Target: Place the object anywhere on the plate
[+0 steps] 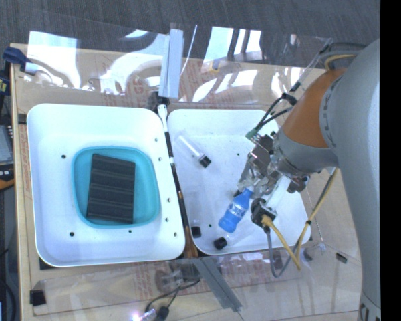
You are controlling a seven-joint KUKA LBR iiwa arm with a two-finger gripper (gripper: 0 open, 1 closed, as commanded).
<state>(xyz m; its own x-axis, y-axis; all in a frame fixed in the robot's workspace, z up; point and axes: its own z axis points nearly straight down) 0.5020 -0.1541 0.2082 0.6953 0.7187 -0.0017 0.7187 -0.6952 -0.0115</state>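
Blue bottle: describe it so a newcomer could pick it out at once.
Look in the right bin, the one the arm reaches into. In its lower middle, just under the gripper, the bottle lies tilted. It is clear blue plastic, much larger than the small dark bits and pale tube nearby.

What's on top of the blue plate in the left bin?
A dark ribbed rectangular block lies flat on the blue plate, covering its middle; the plate's surface beneath the block is hidden, with the rim showing around it.
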